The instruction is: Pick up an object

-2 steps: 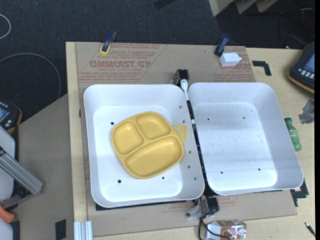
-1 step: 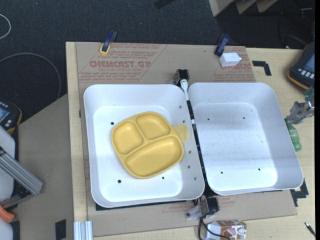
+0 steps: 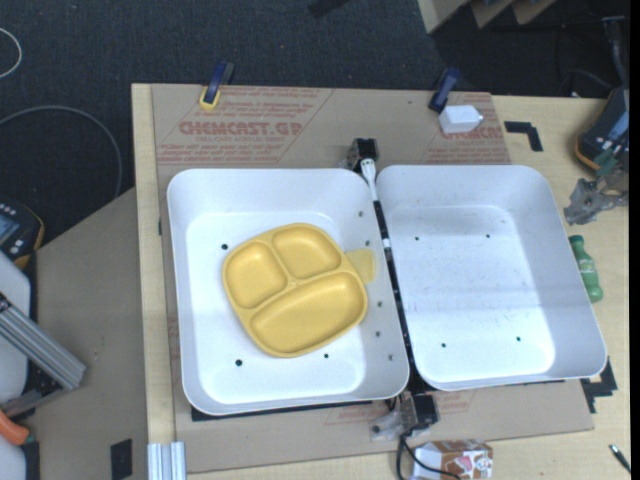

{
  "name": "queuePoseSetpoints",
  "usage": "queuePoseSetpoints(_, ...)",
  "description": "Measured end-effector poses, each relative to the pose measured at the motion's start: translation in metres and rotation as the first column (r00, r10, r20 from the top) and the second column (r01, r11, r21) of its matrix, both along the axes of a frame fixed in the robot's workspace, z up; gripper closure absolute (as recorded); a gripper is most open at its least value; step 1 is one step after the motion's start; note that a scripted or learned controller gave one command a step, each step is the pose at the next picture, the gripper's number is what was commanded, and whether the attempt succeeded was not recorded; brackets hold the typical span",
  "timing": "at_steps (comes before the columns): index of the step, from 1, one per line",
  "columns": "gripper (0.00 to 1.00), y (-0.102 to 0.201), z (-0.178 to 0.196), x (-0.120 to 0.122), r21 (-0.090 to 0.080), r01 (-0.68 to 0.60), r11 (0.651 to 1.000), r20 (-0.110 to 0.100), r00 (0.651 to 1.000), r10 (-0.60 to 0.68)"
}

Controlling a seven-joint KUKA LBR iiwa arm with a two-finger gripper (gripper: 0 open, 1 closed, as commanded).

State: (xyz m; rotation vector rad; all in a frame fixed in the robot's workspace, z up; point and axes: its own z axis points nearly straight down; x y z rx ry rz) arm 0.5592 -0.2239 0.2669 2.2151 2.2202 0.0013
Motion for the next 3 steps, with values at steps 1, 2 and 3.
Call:
queuePoseSetpoints(1,1.00,0.000,0.017,0.056,-0.001,-0.001,1.000,0.004,1.000,0.001)
queuePoseSetpoints(2,1.00,0.043,0.131,0.017,0.000,-0.002,1.000,0.009,1.000,0.002)
queuePoseSetpoints(3,1.00,0.183,0.189,-0.040,0.007,-0.014,1.000,0.006,1.000,0.014)
